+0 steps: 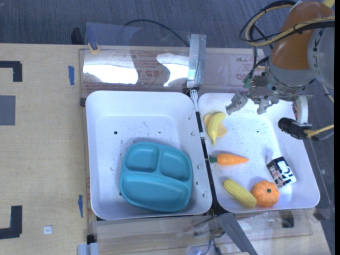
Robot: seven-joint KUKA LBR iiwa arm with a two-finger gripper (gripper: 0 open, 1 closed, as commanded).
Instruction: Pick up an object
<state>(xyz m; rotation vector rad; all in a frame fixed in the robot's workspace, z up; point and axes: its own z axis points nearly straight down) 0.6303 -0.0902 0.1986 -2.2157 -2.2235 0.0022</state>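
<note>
Yellow plastic catches the eye first: a toy banana [215,125] lies in the right bin [297,195], just below and slightly to the left of the fingers [234,104], which hang apart with nothing between them over the bin's upper end. Midway between the two tips is bare white floor, so no grasp has begun. Of the things on offer, the banana is the nearest candidate; further below the fingers lies an orange carrot [230,159], and well below them sit a corn cob [239,192] touching a small orange pumpkin [265,193], with a black-and-white card [280,171] just above the pumpkin. Far off to the left of the fingers, in the left bin [101,142], rests a teal divided tray [156,176]. To do this step well, I judge the arm should shift a little toward the banana so the tips straddle its narrow width rather than its length, then descend straight until they almost meet the bin floor before closing. The banana lies close to the wall between the bins, so one finger risks striking that rim; turning the wrist so the fingers close along the wall, not across it, would likely help. A curved, smooth toy may squirt sideways, so a centred, slow squeeze seems wise.
</note>
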